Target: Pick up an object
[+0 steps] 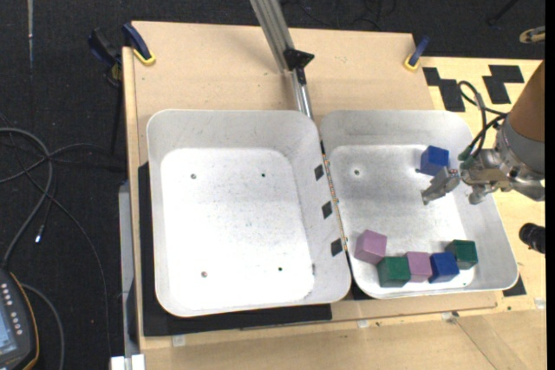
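The gripper [451, 185] hangs at the right of the frame over the right bin [381, 134], its fingers apart and holding nothing. A blue block [434, 159] lies just up-left of it, near the fingertips. This looks like the approach step; the next move calls for centring over a block and lowering. Five more blocks cluster along the bin's lower edge: pink block [371, 245], dark green block [394, 270], and others. The arm is cut off by the frame's right edge.
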`<state>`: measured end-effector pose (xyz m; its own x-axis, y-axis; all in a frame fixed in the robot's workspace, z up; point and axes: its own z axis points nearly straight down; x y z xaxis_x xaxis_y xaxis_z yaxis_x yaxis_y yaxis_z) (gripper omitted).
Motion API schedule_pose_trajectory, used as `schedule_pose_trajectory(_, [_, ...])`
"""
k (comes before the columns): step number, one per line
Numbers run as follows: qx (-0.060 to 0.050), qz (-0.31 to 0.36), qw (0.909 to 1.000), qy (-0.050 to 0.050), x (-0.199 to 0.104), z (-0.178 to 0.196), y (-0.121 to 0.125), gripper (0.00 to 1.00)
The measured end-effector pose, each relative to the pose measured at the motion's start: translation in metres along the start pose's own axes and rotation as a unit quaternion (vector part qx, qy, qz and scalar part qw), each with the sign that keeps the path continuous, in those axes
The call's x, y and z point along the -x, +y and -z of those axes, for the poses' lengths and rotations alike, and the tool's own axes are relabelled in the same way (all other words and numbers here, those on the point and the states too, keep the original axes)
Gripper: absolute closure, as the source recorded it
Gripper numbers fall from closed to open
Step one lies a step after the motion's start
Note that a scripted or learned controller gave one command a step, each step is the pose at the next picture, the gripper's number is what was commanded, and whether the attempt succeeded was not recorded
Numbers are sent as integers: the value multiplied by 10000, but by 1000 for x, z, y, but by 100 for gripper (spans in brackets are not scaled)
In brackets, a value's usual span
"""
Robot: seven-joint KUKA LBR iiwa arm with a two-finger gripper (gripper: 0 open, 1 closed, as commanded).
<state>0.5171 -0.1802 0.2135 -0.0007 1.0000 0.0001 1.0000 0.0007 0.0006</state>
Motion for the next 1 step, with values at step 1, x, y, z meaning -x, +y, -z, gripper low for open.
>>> schedule_pose_trajectory(1, [7,10,10000,-16,26,-121,63,0])
